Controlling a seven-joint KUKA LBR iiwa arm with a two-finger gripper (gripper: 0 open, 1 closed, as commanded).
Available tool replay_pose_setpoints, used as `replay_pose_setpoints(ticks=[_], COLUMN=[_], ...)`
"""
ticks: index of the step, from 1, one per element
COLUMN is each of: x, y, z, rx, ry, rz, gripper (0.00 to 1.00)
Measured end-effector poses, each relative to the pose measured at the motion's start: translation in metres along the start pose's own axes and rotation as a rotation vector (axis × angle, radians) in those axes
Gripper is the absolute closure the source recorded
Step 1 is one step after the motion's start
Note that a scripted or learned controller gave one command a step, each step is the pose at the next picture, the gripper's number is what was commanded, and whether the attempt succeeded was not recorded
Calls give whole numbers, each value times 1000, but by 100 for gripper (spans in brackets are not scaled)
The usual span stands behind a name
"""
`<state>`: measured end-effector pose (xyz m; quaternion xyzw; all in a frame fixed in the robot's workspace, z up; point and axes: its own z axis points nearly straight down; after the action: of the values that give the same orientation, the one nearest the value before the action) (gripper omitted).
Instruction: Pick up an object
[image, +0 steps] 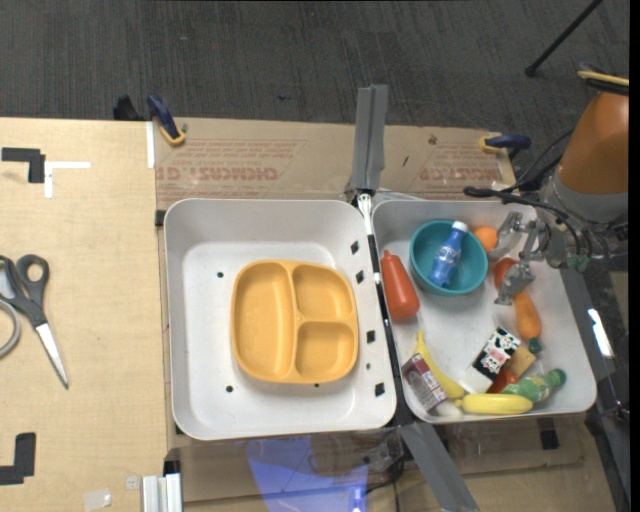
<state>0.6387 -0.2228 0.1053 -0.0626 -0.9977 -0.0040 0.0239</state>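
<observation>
Your gripper (512, 285) hangs low over the right bin (577, 318), just to the view's right of the teal bowl (470, 277). The arm (598, 150) comes in further right of the bowl. From this slant you cannot tell whether the gripper is wide or narrow, and you cannot tell whether anything is held in it.

Nothing is clearly picked up; the candidate objects all lie around the bowl in that same bin. A small red item (505, 270) sits right against the gripper, on the bowl's right side, though you cannot tell if they touch. An orange ball (485, 238) rests just beside the bowl's upper right rim. A blue bottle (446, 256) lies tilted inside the bowl. A red-orange pepper (399, 286) lies touching or nearly touching the bowl's left edge, against the bin wall. Below and right of the bowl you have an orange carrot piece (527, 316), then a black-and-white carton (497, 352). Further below the bowl lie a yellow banana (496, 404), a green item (545, 382) and a wrapped snack bar (423, 385).

Well to the left of the bowl, the left bin (195, 330) holds a yellow divided plate (295, 322), and far left of the bowl a pair of scissors (35, 310) lies on the bench.
</observation>
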Motion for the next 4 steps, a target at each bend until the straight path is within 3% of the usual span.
replay_pose_setpoints(ticks=[1, 2, 3, 4], x=[-6, -11, -11, -20], y=[-11, -8, -8, 3], z=[14, 4, 3, 9], rx=[15, 14, 15, 5], ry=[-4, -27, -29, -55], rz=[-90, -90, -90, 23], gripper=[0, 100, 0, 0])
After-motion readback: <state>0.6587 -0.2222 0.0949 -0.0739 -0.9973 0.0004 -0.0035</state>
